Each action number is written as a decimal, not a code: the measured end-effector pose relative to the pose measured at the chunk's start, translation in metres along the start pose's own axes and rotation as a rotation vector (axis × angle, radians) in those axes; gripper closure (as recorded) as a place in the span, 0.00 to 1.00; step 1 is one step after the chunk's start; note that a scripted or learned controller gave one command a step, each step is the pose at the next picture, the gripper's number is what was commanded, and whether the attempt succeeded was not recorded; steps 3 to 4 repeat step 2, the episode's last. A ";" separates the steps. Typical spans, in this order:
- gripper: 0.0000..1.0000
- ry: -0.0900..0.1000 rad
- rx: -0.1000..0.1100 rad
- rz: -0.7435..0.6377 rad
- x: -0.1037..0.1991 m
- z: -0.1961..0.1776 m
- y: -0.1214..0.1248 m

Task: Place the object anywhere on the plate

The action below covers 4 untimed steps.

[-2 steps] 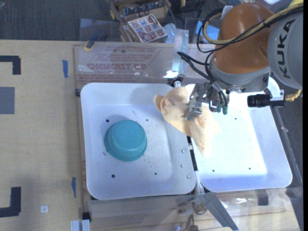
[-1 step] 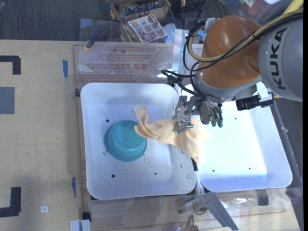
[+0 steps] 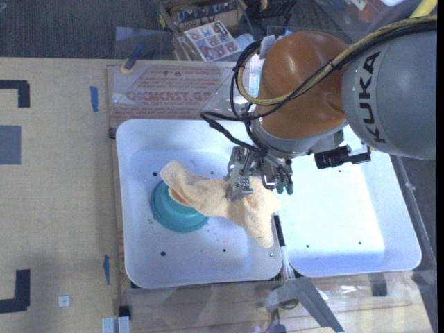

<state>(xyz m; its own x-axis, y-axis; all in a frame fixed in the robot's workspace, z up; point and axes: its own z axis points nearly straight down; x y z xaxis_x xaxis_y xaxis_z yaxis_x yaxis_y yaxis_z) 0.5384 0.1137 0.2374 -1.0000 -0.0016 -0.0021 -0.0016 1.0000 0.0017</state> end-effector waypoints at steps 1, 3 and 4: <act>1.00 0.001 0.000 -0.001 0.030 0.009 0.040; 0.00 0.000 0.000 0.000 0.030 0.009 0.040; 0.00 0.000 0.000 0.000 0.030 0.009 0.040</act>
